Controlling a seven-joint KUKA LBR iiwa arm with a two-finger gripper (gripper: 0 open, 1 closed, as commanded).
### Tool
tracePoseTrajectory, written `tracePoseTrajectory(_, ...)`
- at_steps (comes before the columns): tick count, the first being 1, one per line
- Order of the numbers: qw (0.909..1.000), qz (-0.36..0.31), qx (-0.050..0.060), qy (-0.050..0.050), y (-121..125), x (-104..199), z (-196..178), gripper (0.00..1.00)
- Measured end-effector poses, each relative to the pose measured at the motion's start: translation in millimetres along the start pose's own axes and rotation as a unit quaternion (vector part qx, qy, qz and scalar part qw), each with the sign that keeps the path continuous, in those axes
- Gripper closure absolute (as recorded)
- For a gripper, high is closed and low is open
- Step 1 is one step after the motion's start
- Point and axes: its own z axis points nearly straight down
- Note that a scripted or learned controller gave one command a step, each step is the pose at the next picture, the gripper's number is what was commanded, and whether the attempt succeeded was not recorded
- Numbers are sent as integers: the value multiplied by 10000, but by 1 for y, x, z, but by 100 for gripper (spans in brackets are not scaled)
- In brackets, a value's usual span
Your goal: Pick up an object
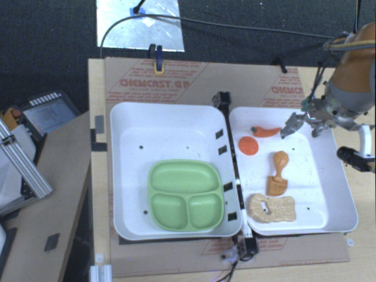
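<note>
Nearest the camera, the right bin (pixel 338 207) holds a pale, bread-like slab with a hole (pixel 271 208) at its front edge; just behind it, touching or nearly so, stands an orange-brown piece shaped like a cone with a scoop (pixel 278 174); in the left bin (pixel 126 157) a green divided plate (pixel 185 194) lies toward the front; further back in the right bin sit a small red-orange disc (pixel 248 146) and, just beyond it, an orange carrot-like stick with a dark green tip (pixel 265 131); the gripper (pixel 305 123) hangs over the far right part of that bin, just beside the stick's right end, with nothing between its fingers, so the pick looks not yet made: choosing, closing and lifting all remain; whether those fingers are spread or pressed together I cannot tell, the metal parts blurring into one another; the arm (pixel 355 69) is cut off at the right edge, and whether the gripper touches the bin floor is hard to judge.
</note>
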Motion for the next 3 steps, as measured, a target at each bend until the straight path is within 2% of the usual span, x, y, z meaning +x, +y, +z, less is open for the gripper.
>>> tracePoseTrajectory(1, 10000, -12, -60, -10, 3, 0, -7, 0)
tracePoseTrajectory(2, 10000, -4, -46, -6, -5, 6, 46, 0)
tracePoseTrajectory(3, 10000, -8, -47, -8, -3, 9, 87, 0)
